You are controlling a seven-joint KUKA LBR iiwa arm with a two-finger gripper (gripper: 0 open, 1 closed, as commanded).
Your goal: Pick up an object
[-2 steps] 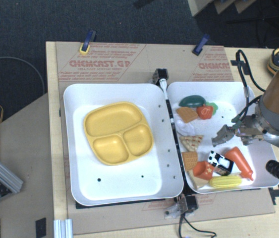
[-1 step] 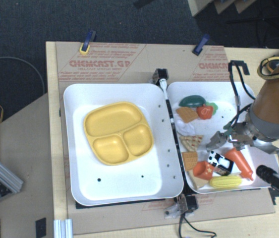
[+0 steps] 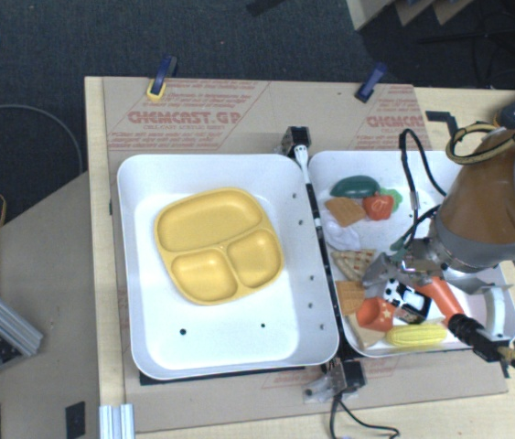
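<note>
Over the right bin, near its front edge, your hand is down among the toy food, so I judge this to be the reach-and-close step of the pick, not yet a lift. I cannot tell from this view whether it is released or clenched, and nothing can be seen caught in it, so count nothing as held.

Just below the hand lie a black-and-white piece, a carrot and a tomato, packed close or touching; a corn cob lies against the bin's front edge. Further back sit a waffle, a green piece, a second red piece and a cracker. The left bin carries a yellow tray, well apart from the hand.

The next move probably calls for settling on one piece, likely the black-and-white one or the carrot, closing squarely on it, then rising straight so the neighbours are not dragged along.

The arm comes in from the bench's right edge, its brown-orange bulk over the right bin's far side, wrist angled down and leftward, cables looping above it.
</note>
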